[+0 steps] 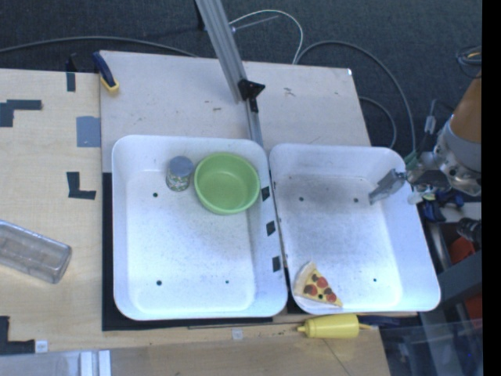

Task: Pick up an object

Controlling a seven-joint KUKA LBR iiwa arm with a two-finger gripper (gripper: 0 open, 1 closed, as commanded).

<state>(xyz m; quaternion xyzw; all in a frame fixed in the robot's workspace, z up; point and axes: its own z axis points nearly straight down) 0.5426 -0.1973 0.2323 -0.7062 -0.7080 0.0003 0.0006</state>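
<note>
Lying flat, triangular pizza slice (317, 286), red toppings

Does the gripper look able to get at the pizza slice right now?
Probably yes. The pizza slice lies alone near the right bin's front left corner, nothing over it, and the gripper hangs above that same bin.

The arm (470, 124) behind the tool (386, 185) is running off the right edge. Its fingers are showing as one small grey blur. Far left, a clear tube (31, 251) is getting cut off.
</note>
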